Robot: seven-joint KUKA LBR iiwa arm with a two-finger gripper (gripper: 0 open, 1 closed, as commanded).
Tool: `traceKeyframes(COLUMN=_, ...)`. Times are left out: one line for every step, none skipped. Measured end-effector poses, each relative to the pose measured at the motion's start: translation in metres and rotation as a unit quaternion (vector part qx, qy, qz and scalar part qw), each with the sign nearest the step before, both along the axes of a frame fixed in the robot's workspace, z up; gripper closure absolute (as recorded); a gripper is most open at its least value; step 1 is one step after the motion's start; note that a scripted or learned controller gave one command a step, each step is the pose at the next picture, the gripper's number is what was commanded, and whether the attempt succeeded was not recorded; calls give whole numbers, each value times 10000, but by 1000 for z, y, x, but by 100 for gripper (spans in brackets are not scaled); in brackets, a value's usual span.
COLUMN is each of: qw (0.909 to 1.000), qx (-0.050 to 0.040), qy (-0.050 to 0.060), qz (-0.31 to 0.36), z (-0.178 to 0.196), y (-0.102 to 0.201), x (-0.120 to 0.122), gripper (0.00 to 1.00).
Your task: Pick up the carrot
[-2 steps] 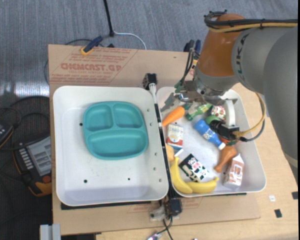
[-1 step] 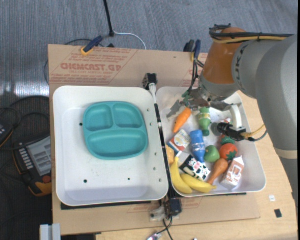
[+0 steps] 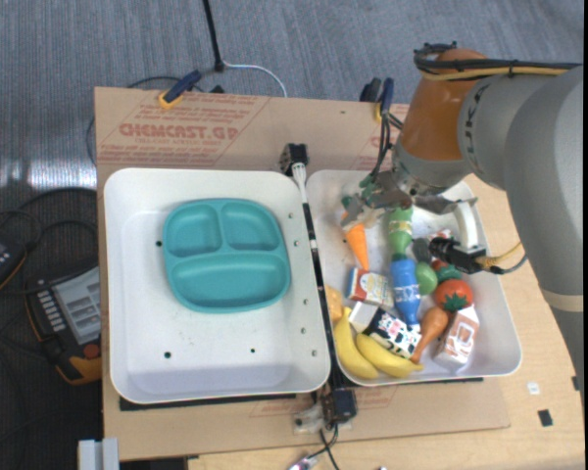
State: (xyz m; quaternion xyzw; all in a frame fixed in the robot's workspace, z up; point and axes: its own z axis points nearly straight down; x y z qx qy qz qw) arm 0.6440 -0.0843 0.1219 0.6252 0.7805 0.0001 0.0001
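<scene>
The gripper is hanging low over the upper part of the right bin, right of frame centre; whether its jaws are apart or together cannot be told. Just below it, the carrot is lying along the bin's left wall, point downward, beside a blue bottle and a green bottle. A second carrot-like piece is lying lower right. Judgement: light, rigid, smooth plastic, likely slippery; gripping across the thick upper end is advisable.
</scene>
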Motion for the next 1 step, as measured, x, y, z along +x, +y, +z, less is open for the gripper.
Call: traceKeyframes(qw=9594, qx=-7, qy=-5, qz=-2821, z=63, y=93, x=20, gripper=100)
